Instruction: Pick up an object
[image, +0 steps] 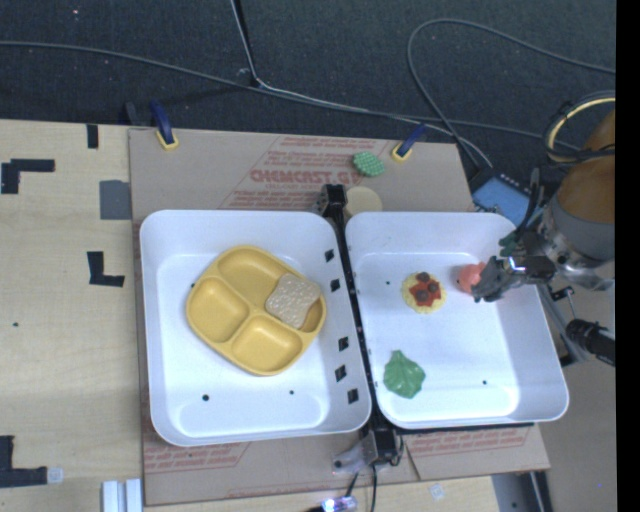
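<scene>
One small pink-orange soft lump (468, 277) touches the dark two-finger gripper (488, 282) – long axis and jaw state unclear – in the right white bin (530, 400).

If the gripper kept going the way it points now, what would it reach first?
Probably the small pink-orange object, just ahead of the gripper in the right bin. Beyond it lies the round yellow piece with red topping. The gripper's height is unclear.

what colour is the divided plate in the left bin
Yellow. The divided plate shows plainly in the camera view.
</scene>
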